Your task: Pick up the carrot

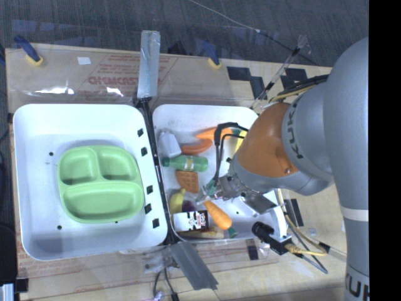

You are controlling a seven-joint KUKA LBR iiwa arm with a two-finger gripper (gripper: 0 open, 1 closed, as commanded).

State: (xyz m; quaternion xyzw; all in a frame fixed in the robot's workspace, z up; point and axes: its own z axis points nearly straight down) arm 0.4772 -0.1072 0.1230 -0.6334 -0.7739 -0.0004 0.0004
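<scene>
Carrot (218, 216) lies in the right bin (207, 113), near its front edge, slanting with its green end toward the front right. It rests on the bin floor among other play food and has not been lifted, so the task is not done.

Just to its left are a small dark box with a white label (195, 221) and a yellow-green rounded fruit (177, 200). Farther back sit a waffle-patterned brown piece (187, 180), a green bottle lying on its side (187, 163), a white bottle or cup (169, 144), and orange-red food pieces (199, 145) toward the far side of the bin.

The arm (294, 149) reaches in from the right, its orange band hanging over the right half of this bin. The tool (219, 192) is low in the bin, just behind the carrot's thick end and very near it. Whether it touches the carrot cannot be made out, and I cannot tell how the tool is set, since the wrist hides much of it.

The left bin (25, 137) holds a green divided plate (99, 183), well apart from the action.

By my judgement the approach is made but the grasp is not confirmed: closing on the carrot and raising it clear of the bin remain. The crowding box and fruit could get in the way.
</scene>
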